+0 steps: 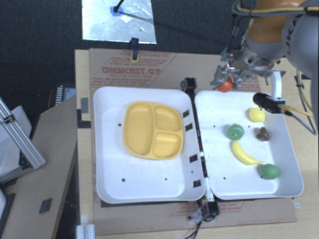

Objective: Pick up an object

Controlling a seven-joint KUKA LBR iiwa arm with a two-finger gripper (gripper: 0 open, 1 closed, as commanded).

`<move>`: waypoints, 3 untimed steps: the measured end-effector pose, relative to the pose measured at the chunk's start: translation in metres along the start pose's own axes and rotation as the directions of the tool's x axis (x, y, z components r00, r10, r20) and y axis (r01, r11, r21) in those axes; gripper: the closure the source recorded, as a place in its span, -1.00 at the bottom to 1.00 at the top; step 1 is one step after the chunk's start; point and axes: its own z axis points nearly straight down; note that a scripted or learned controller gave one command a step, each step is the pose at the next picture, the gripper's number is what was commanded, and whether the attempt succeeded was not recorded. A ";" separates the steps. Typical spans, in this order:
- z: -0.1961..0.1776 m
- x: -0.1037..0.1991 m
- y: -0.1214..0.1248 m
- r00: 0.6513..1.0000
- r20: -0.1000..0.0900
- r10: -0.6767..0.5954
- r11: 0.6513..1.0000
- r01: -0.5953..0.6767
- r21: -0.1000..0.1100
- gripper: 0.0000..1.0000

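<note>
Nearest the lens, front rim of the right bin [254, 195], with a green ball [269, 171] just inside. Largest: left bin [107, 133] carrying a yellow tray [152, 130]. Then banana [243, 153], long axis running toward that ball; lemon [256, 114]; second green ball [236, 131]; small brown lump [262, 133]. Claw [227, 81] up beyond the right bin's far rim, closed around something orange [225, 85] (apparently gripped). Remaining fruit nearer the lens, nothing between.

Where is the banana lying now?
The banana lies in the right bin, between the green ball above it and another green ball at its lower end.
</note>
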 end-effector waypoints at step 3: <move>0.040 0.138 0.001 1.000 0.000 0.001 1.000 -0.001 0.002 1.00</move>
